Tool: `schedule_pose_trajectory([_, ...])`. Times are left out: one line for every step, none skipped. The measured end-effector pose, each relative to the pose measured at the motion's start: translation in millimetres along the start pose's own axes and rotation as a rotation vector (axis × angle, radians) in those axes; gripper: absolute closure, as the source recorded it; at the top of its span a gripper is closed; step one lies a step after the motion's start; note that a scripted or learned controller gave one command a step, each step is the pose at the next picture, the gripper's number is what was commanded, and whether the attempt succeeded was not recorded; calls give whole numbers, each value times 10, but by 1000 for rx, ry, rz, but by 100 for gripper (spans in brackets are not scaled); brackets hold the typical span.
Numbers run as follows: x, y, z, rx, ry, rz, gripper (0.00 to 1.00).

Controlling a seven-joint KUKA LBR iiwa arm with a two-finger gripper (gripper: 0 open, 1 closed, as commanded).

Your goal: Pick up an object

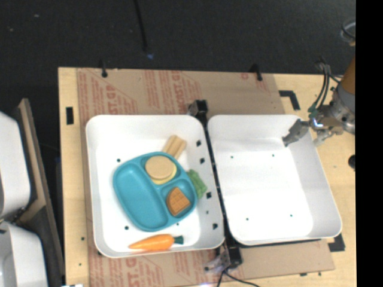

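A blue sectioned tray (pixel 146 197) lies in the middle of the left bin (pixel 99 160), carrying a round tan biscuit-like disc (pixel 161 168) in its upper compartment and a brown waffle-textured piece (pixel 178 201) in the lower right one; its long left compartment is bare. A pale wooden block (pixel 175 145) rests just beyond the tray's upper edge, touching or nearly touching the disc's side of the rim. A small green item (pixel 198 184), too indistinct to identify, sits tucked against the tray's right side. An orange toy carrot (pixel 155 242) with a green tip lies along the bin's near wall, just below the tray. The right bin (pixel 269 184) sits alongside, the two walls meeting at a black clip (pixel 198 107) at the far end. The arm's pincer (pixel 294 133) hangs over the right bin's far right corner, well apart from all the items, and appears to carry nothing; whether it stands wide or narrow cannot be told from this angle. Both bins rest on a worktop (pixel 78 220) covered in printed brown board.
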State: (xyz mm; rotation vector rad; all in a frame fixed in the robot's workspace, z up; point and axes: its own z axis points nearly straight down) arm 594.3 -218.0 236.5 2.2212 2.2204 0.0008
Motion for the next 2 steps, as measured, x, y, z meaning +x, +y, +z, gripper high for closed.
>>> schedule_pose_trajectory([158,-340,410,3,1,65,0])
schedule_pose_trajectory([78,367,291,-1,0,-2,0])
